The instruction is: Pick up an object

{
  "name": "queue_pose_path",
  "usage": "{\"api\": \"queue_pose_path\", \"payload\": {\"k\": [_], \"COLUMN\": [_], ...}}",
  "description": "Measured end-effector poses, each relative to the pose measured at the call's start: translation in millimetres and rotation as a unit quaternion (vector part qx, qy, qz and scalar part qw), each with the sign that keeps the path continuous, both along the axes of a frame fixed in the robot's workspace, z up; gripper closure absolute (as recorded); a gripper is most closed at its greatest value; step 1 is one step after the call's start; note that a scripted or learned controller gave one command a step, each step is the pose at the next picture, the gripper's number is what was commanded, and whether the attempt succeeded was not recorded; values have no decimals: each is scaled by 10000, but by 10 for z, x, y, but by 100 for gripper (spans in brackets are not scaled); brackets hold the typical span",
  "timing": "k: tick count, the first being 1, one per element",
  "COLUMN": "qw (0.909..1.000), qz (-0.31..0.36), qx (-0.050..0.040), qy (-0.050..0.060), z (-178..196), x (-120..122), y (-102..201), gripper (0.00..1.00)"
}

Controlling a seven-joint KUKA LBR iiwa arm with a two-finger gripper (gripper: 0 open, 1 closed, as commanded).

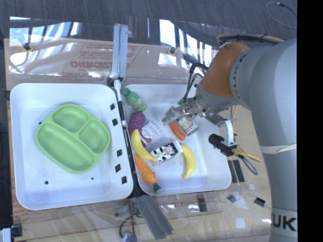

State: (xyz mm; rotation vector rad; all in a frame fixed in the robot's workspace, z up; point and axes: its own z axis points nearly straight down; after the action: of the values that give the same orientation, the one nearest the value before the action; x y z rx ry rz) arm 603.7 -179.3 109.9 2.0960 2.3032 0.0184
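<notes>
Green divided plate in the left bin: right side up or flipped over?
Right side up. The green divided plate lies flat in the left white bin, its three hollow compartments facing the camera.

"UK" on arm [282, 135], red print on cardboard [86, 59]

Dark grey floor [75, 1] — wooden bench [75, 221]

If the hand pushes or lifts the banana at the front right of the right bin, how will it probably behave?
The banana looks like smooth moulded plastic, so probably stiff, light and somewhat slippery between hard fingers. Its curved shape suggests it would pivot or spin rather than roll when pushed. It lies apart from the black-and-white carton, so a push may not disturb it.
</notes>
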Motion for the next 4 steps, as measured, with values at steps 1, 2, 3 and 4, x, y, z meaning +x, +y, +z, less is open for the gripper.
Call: {"api": "queue_pose_path", "payload": {"k": [1,2,3,4], "qw": [10000,10000,9999,9998], "qz": [22,25,22,43], "qx": [-3,-5,45,51], "qy": [11,12,149,166], "z": [91,90,-177,-93], "x": [2,1,-20,-21], "y": [0,1,193,199], "gripper": [100,0,0,100]}}
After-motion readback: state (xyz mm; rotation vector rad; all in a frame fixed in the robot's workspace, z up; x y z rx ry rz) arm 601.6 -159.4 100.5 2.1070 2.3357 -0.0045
